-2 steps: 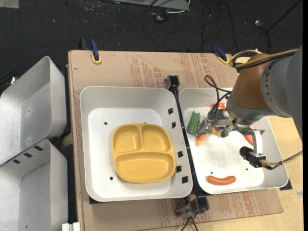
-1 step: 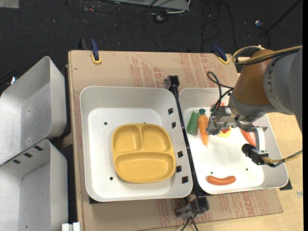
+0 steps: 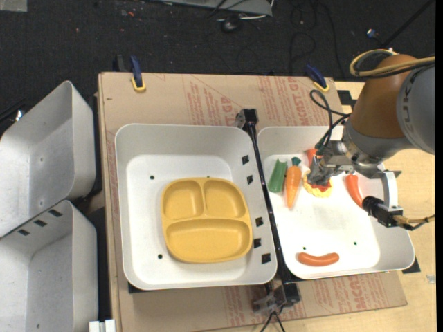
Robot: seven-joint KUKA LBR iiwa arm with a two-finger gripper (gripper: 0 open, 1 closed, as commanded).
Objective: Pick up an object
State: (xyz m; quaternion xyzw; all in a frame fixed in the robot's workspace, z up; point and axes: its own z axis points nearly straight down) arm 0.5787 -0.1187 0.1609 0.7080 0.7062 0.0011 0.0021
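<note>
pincer (image 3: pixel 320 178) low in right bin (image 3: pixel 387 261) over yellow item (image 3: pixel 320 189) beside carrot (image 3: pixel 293 184) | likely lining up a grasp | finger opening: cannot tell (hidden by wrist)

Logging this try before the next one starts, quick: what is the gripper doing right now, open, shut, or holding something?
Gripper: down in the right bin over a small yellow item beside the toy carrot; open or shut cannot be told.

I see the bench (image 3: pixel 187 88), a brown board printed with red lettering, with blue clamps at its far edge. Two shallow white bins sit directly on it, side by side and touching: the left bin (image 3: pixel 138 206) and the right bin (image 3: pixel 360 258).
</note>
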